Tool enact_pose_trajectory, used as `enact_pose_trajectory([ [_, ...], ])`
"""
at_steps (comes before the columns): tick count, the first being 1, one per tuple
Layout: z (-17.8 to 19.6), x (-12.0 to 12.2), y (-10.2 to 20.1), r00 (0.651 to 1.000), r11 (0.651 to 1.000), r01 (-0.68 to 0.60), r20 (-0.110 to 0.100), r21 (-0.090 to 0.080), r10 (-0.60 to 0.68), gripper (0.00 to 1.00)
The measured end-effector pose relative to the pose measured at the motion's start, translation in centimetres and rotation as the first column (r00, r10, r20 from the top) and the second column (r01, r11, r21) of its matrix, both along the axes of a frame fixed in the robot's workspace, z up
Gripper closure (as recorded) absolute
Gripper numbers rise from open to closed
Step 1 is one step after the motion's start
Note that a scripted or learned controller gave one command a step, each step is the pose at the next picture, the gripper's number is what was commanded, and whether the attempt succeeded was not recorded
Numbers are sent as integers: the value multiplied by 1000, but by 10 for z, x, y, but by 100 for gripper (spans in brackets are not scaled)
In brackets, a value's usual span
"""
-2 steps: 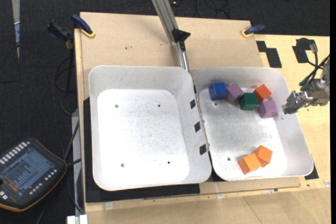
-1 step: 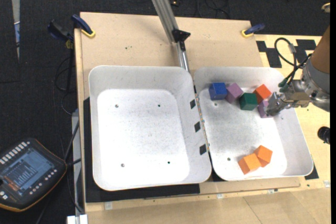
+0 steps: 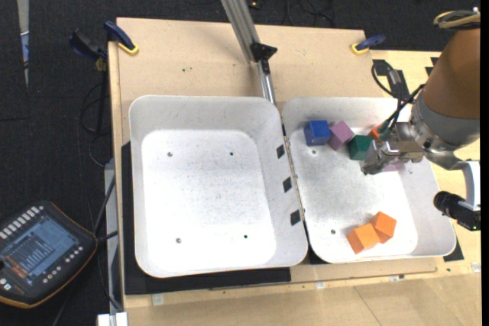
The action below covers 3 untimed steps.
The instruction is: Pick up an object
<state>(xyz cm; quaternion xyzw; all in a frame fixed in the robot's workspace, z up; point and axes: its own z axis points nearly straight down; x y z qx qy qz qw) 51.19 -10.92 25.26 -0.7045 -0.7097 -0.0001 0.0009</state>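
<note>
Arm (image 3: 458, 88) enters from frame right, gripper (image 3: 380, 158) low in right bin (image 3: 321, 240), touching green block (image 3: 359, 148); grip state unclear. Centre floor open; orange blocks (image 3: 372, 233) lower right.

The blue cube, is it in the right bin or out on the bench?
In the right bin. The blue cube sits on the white floor of the right bin, near its far left corner, beside a pink cube.

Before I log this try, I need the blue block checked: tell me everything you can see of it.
The blue block is a small, matte, solid blue cube, seemingly intact. It sits flat near the far left of the right bin, slightly turned. A purple block lies right beside it, apparently touching. The claw is to its right, apart from it.
</note>
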Motion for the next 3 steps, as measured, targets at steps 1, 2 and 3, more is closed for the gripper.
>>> enact_pose_trajectory([
  [1,6,-4,54,1000,1000,-2,1,1,2,100],
  [2,10,-2,104,1000,1000,-2,3,0,2,100],
  [3,-2,9,159,1000,1000,-1,1,0,1,100],
])
